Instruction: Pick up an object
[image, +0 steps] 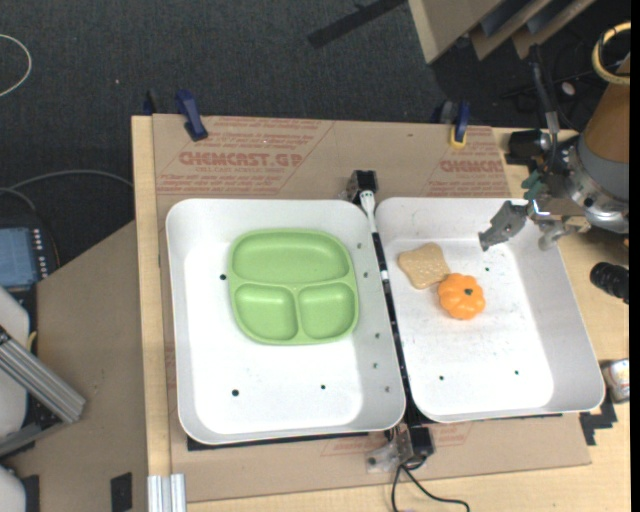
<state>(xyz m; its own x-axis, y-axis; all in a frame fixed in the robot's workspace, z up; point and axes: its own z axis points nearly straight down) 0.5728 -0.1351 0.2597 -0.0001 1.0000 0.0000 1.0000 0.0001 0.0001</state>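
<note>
2 shallow white bins sit side by side on a cardboard-covered worktop (300, 150), seen from above at a slant. The left bin (200, 380) holds a light green plate (294, 286) with 3 compartments, 1 wide one at the far side and 2 smaller ones nearer the camera. The right bin (540, 370) holds a small orange pumpkin (461, 296) with a green stem, and a tan, flat, cracker-like piece (424, 264) just beside it on its far left, touching or nearly so. The grey arm reaches in from the right, and its hand (500, 228) hangs over the far right part of the right bin, well up and to the right of the pumpkin, holding nothing. Whether its grip is spread or pressed together cannot be told from this angle. A blue clamp (190, 113) and a yellow clamp (459, 122) grip the far edge of the cardboard.
</note>
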